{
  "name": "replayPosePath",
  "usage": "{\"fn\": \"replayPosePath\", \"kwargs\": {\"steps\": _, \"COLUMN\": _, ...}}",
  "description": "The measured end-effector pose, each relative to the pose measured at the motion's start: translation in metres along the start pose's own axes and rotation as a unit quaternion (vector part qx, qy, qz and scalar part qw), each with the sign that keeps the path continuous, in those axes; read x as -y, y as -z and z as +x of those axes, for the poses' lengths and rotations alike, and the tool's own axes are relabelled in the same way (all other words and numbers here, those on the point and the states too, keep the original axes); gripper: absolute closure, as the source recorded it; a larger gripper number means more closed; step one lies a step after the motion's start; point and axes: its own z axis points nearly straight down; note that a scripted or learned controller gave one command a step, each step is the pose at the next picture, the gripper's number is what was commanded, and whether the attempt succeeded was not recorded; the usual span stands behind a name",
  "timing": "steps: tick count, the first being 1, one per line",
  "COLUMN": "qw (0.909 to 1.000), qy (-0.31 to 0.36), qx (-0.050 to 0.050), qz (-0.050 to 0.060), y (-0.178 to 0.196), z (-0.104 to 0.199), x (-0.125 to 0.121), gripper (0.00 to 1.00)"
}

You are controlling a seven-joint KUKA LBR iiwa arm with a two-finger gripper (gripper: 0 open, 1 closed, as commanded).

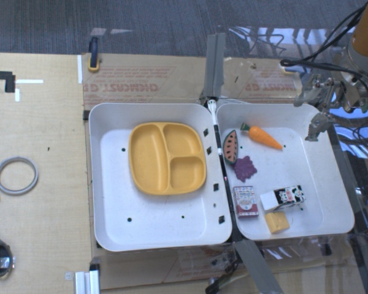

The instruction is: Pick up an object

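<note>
Fingers [317, 129] above right bin's [331, 225] far edge (carrot [263, 137] nearby).

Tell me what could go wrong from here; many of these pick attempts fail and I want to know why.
1. The carton, red box and yellow block sit close together, so a grasp there may catch or shove a neighbour.
2. The watermelon slice and grapes lie near the right bin's left wall, leaving little finger room.
3. The carrot is tapered and may slip from the gripper.
</note>
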Motion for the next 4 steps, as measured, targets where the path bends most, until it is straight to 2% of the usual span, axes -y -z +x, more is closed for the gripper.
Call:
{"fn": "replayPosePath", "kwargs": {"steps": 1, "qw": 0.9957, "qy": -0.092, "qx": 0.000, "qz": 0.000, "y": -0.109, "z": -0.012, "x": 0.047, "gripper": 0.00}}
{"fn": "replayPosePath", "kwargs": {"steps": 2, "qw": 0.9414, "qy": -0.337, "qx": 0.000, "qz": 0.001, "y": -0.159, "z": -0.035, "x": 0.014, "gripper": 0.00}}
{"fn": "replayPosePath", "kwargs": {"steps": 3, "qw": 0.9171, "qy": -0.399, "qx": 0.000, "qz": 0.001, "y": -0.195, "z": -0.040, "x": -0.004, "gripper": 0.00}}
{"fn": "replayPosePath", "kwargs": {"steps": 4, "qw": 0.8871, "qy": -0.462, "qx": 0.000, "qz": 0.001, "y": -0.195, "z": -0.001, "x": 0.021, "gripper": 0.00}}
